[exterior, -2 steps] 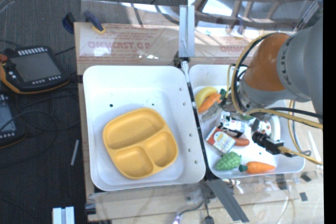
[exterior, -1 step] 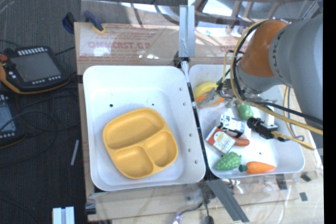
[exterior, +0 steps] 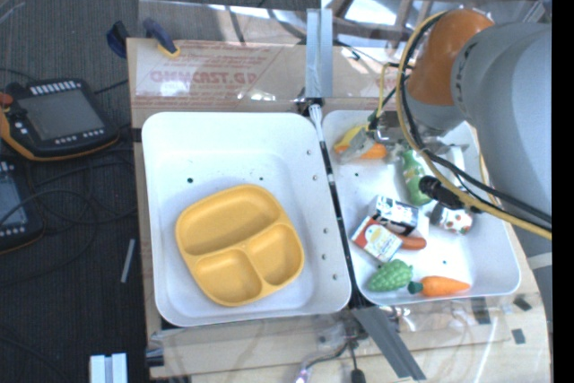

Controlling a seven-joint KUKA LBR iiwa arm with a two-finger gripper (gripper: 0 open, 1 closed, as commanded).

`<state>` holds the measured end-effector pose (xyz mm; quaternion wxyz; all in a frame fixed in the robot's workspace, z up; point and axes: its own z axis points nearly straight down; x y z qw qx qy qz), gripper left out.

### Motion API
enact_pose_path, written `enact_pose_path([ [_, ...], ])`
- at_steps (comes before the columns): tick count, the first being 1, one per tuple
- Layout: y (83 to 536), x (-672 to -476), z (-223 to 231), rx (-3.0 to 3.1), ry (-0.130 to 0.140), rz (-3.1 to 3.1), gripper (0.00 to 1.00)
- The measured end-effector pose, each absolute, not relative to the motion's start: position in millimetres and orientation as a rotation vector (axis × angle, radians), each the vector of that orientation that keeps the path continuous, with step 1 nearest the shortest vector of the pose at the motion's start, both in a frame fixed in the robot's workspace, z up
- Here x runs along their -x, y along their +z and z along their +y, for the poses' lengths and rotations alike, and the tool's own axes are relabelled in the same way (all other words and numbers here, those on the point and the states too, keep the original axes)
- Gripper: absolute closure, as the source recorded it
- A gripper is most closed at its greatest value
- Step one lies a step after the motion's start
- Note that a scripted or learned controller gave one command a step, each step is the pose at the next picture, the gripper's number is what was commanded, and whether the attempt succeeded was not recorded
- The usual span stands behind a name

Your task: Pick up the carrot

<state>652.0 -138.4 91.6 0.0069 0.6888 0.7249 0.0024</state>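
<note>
We see a glossy yellow three-compartment plastic plate (exterior: 238, 243) in the left white bin (exterior: 170, 148). In the right bin (exterior: 502, 269), a smooth orange tapered carrot (exterior: 439, 286) lies at the near edge, well apart from the hand (exterior: 384, 132) at the far end.

Grey arm (exterior: 511, 112) reaches in from right; orange band (exterior: 444, 58) uppermost.

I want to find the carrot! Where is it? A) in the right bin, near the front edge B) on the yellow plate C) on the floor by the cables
A: the carrot lies in the right bin near its front edge, beside a green bumpy toy.
</note>
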Motion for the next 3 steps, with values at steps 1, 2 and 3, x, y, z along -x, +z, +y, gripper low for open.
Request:
enact_pose_path([
  [1, 100, -649.9, -140, -2.156, -0.008, 2.272, 1.00],
  [2, 101, -650.5, -140, -2.154, -0.006, 2.270, 0.00],
  [3, 90, -665.6, -135, -2.176, -0.023, 2.272, 0.00],
])
